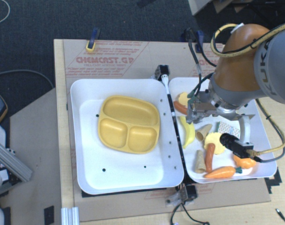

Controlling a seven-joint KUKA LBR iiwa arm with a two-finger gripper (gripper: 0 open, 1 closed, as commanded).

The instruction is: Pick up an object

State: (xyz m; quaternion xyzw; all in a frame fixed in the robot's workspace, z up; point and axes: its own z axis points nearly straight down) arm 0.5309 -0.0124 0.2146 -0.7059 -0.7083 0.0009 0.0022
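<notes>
Over the right bin [269, 139] on the counter, I judge my arm is lowering to grasp; the banana [188, 132] lies just below the gripper [195, 112], whose state I cannot tell. Next comes a short descent onto it.

Robotics lab, industrial arm [248, 64], cardboard-topped bench [114, 55], loose cables [201, 55], toy food bins [128, 177]

Grey arm [269, 64] reaching in from right, orange band [241, 55] above wrist, wrist bent steeply downward. Gripper [195, 112] low at left end, pointing down; mostly hidden under wrist housing.
</notes>
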